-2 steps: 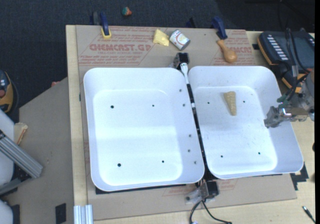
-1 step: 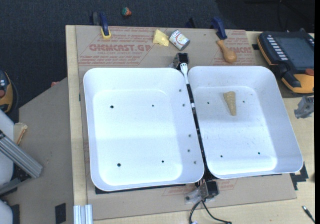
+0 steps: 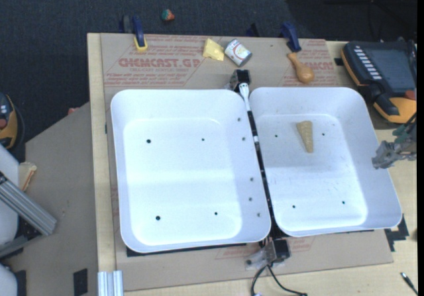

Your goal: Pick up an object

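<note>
A tan cone-shaped object [image 3: 305,136] lies in the right bin [image 3: 344,185], in its upper middle part. My gripper [image 3: 388,153] shows as a small grey shape at the right bin's right rim, low over the edge. It is well to the right of the cone and apart from it. The left bin [image 3: 179,169] has nothing in it that I can see.
Behind the bins on the board lie a yellow piece [image 3: 212,49], a small white block [image 3: 237,52] and an orange-brown pear-shaped item [image 3: 301,69]. Blue clamps [image 3: 138,31] hold the board's back edge. A black and orange pendant [image 3: 384,73] sits at the right.
</note>
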You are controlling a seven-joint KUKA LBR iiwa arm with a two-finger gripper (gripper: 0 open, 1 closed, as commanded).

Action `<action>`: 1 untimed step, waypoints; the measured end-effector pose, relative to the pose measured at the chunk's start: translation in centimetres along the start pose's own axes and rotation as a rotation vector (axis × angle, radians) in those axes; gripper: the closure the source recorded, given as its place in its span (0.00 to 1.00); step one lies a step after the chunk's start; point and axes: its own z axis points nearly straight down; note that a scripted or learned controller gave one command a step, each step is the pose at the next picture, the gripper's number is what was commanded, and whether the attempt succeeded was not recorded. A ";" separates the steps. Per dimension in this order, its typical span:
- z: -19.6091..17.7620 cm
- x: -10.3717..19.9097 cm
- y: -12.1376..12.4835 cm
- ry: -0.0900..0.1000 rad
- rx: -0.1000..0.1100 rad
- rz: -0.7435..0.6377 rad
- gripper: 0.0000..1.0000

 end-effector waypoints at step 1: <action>3.3 10.0 0.1 0.003 0.000 -0.010 1.00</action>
